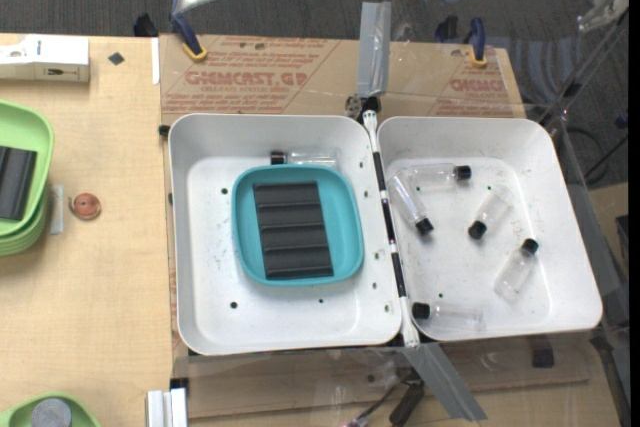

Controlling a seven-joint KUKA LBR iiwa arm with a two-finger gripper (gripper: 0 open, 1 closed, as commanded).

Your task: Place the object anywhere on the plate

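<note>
A teal square plate (297,223) lies in the left white bin (200,295), with a dark grey ridged block (291,228) resting on its middle. Just behind the plate, against the bin's back wall, lies a clear vial with a black cap (298,157). The right white bin (560,215) holds several more clear vials with black caps, all lying on their sides: one near the divider (409,201), one at the back (446,175), one in the middle (488,213), one at the right (518,267) and one at the front (452,316).
A cardboard sheet (250,75) with clamps stands behind the bins. On the wooden bench to the left are a green tray (30,215), a small brown disc (86,206) and a white box (45,58). A metal strip (374,45) rises above the divider between the bins.
</note>
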